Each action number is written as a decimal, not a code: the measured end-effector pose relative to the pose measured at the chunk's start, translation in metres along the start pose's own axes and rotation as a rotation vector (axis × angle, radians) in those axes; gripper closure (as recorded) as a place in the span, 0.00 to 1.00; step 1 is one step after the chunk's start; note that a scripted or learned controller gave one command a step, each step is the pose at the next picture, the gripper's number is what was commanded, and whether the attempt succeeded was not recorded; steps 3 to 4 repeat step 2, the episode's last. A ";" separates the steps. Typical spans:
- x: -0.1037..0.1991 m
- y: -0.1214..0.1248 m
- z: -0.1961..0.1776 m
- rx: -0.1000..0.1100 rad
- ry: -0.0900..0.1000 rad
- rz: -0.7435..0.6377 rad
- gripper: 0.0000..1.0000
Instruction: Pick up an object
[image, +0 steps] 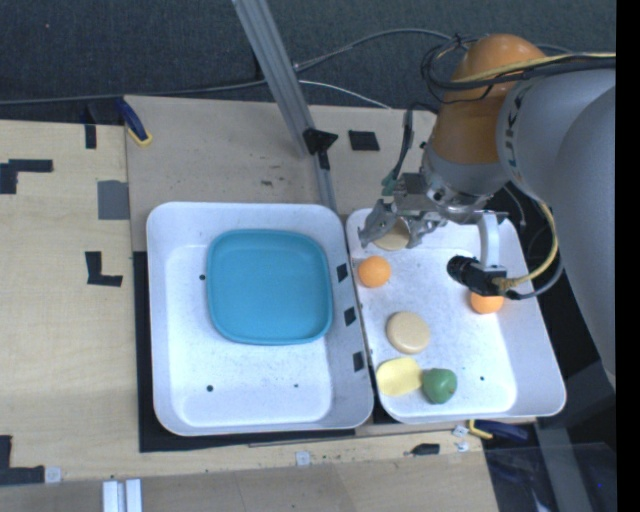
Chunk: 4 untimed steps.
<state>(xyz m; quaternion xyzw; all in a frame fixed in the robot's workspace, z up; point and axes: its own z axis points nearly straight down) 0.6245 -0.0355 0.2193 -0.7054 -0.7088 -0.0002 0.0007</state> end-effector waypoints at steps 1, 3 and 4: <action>0.054 -0.007 -0.012 -0.001 0.000 0.000 1.00; 0.113 -0.011 -0.003 0.001 0.000 0.000 1.00; 0.113 -0.011 -0.003 0.001 0.000 0.000 1.00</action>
